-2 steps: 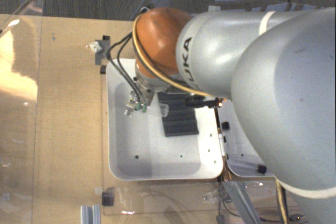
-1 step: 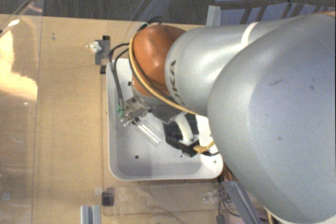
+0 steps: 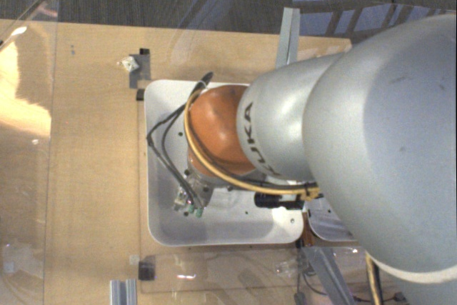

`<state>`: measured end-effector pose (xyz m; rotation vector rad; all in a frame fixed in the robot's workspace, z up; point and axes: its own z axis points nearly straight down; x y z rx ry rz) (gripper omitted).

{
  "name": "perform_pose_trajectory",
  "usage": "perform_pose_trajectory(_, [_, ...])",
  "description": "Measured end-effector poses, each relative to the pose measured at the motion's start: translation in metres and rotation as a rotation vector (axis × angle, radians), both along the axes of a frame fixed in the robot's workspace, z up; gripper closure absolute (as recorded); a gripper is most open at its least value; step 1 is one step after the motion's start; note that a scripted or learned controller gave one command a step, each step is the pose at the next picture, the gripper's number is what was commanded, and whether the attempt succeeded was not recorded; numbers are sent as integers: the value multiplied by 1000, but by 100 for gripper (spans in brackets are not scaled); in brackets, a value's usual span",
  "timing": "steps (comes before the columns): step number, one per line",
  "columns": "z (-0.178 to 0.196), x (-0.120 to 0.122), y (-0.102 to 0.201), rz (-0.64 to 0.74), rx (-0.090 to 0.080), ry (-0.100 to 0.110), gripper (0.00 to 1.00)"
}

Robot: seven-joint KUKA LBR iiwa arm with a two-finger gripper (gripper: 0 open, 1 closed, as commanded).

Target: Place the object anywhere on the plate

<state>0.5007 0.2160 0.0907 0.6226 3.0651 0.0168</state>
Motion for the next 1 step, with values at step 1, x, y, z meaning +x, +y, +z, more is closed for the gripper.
perform_pose_trajectory(1, [89,24,20,365,-7,6,100])
